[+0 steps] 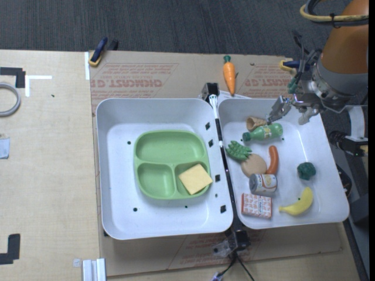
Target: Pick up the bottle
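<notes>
Green plastic bottle (263,133) lies on its side in the right white bin (328,180), upper part, beside a tan cone. Two-finger gripper (289,109) hovers just above its right end, fingers apart, holding nothing. Judged: grasp and lift both remain.

A flat light brown wooden bench top (47,174) fills the left side, from 7 o'clock up to 10 o'clock. A sheet of brown cardboard with red letters (140,78) lies on it under the bins. At 12 o'clock the dark grey carpet floor (152,13) runs along the top. A small blue clamp (98,51) sits at 11 o'clock on the bench edge. Black tape marks (13,76) show at 9 o'clock. The light is soft and even.
</notes>
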